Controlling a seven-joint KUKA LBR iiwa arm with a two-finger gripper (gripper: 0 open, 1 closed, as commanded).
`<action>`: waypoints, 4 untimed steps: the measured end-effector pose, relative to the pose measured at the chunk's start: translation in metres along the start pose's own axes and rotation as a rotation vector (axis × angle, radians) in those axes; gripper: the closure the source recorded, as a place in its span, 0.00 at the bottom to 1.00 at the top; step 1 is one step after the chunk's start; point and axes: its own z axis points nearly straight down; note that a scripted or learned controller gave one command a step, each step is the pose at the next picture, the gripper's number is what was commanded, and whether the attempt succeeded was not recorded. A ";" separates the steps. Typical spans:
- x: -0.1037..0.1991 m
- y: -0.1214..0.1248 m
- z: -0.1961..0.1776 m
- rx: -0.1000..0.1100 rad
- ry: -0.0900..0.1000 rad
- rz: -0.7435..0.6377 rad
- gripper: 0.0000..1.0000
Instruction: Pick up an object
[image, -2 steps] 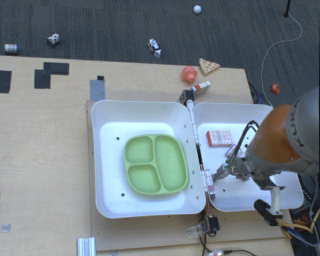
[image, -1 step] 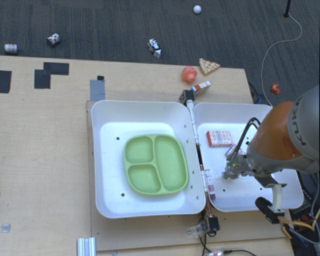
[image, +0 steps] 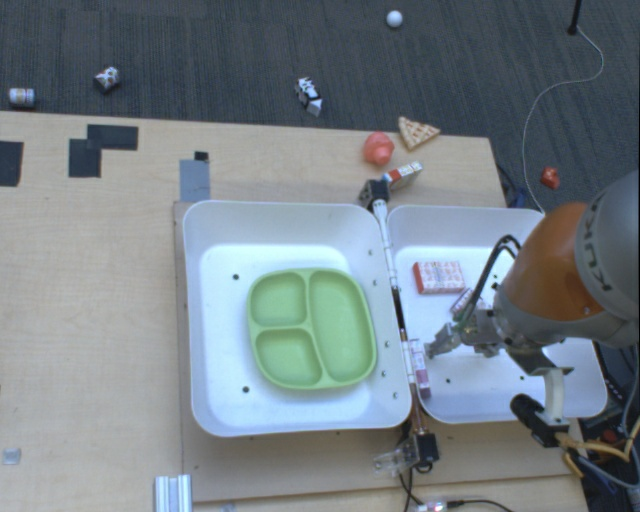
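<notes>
Pincer (image: 445, 343) low in right bin (image: 500, 400), metal tips at 9 o'clock; grip state unreadable. Flat red-white packet (image: 439, 276) at 12 o'clock. Glossy green three-well tray (image: 311, 329) in left bin (image: 220, 300).

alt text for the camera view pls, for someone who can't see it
A grey and orange robot arm reaches from the right over the right bin, its hand low near a red and white packet. The left bin holds a green divided plate; small items lie scattered on the bench and floor beyond.
</notes>
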 end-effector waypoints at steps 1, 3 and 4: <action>-0.004 -0.003 0.012 0.008 0.003 0.001 0.00; -0.004 0.000 0.000 0.002 0.002 -0.001 0.00; 0.000 -0.002 0.011 0.006 -0.001 0.003 0.00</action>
